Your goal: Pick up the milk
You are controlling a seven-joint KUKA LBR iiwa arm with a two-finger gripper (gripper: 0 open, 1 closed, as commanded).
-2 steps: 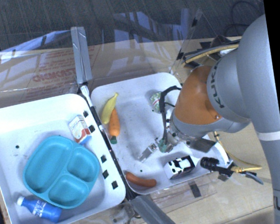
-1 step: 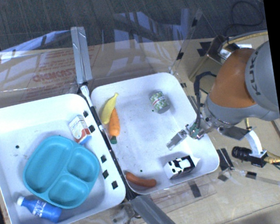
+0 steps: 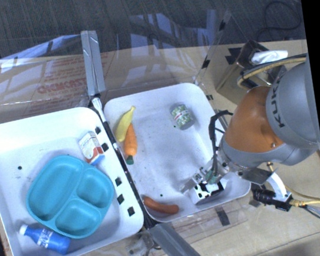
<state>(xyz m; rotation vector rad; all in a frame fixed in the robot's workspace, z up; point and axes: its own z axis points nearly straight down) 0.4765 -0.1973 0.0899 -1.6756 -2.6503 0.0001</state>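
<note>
Two bins apart: milk (image 3: 90,147) left, claw (image 3: 207,184) right near sausage (image 3: 160,206), grip perhaps closed, unclear.

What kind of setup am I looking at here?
Probably a robotics lab pick-and-place bench: two white bins of toy food like a banana and carrot, clear shielding, and the arm.

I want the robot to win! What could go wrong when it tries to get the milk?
1. The milk sits in the left bin, but the gripper is low in the right bin, so it may close on nothing.
2. The milk is squeezed between the blue tray and the bin wall, leaving little finger room.
</note>
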